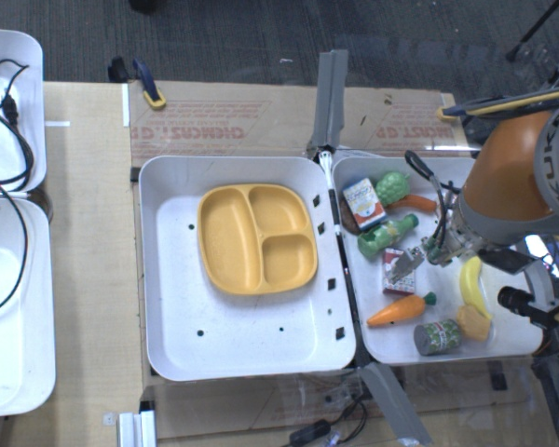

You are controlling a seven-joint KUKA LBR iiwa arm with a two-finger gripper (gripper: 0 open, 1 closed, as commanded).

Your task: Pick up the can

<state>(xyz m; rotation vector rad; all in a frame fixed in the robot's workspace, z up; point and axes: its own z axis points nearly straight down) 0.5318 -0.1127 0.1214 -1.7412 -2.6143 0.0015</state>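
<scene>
- Hovering in the right bin, hand hung from the grey arm with orange band; grip state impossible to tell, too small and cluttered at the tip.
- Just left of hand: small red-and-white packet, touching or nearly touching the tip, contact unclear.
- Just right of hand: yellow banana, lying lengthwise.
- Up-left of hand: green bottle tilted; above it a red-and-blue carton, a green broccoli-like toy, an orange carrot partly hidden by cabling.
- Below hand: second carrot, orange with green tip, lying slanted.
- Can: on its side near the bin's front edge, green label, grey lid end facing left; apart from hand, below the second carrot, just beside a yellow block.
- Left bin: yellow three-compartment plate, nothing in compartments.
- Tabletop wooden; brown cardboard behind the bins.
- Far left: white trays with black cables.
</scene>
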